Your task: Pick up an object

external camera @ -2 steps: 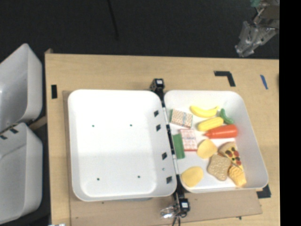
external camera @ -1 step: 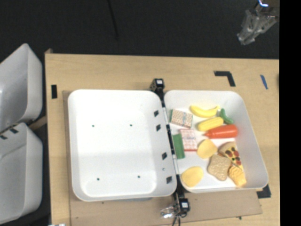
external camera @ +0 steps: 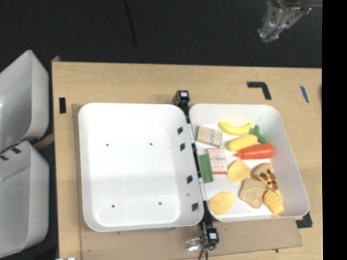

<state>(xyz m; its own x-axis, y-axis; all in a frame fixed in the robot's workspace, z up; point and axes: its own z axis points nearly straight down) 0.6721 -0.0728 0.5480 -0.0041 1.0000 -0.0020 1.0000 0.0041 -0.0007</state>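
**Toy food awaiting a pick: desk, bins, contents and pincer**

The pale wooden desk (external camera: 162, 80) carries two shallow white plastic bins side by side. The left-hand white bin (external camera: 135, 167) holds nothing. The right-hand white bin (external camera: 287, 145), toward the desk's right edge, holds a cluster of small toy foods: an orange carrot with a green top (external camera: 255, 151) near the bin's middle, two yellow bananas (external camera: 236, 128) toward its far edge, a brown bread slice (external camera: 252, 193) and a round yellow chip (external camera: 221, 202) toward its near edge, and a flat green strip (external camera: 205, 167) along its left wall. The pincer (external camera: 274, 26) hangs high beyond the desk's far right corner, well apart from both bins; whether it is released or clenched cannot be told. The carrot is probably light, stiff and smooth; gripping across its thick middle looks safest.
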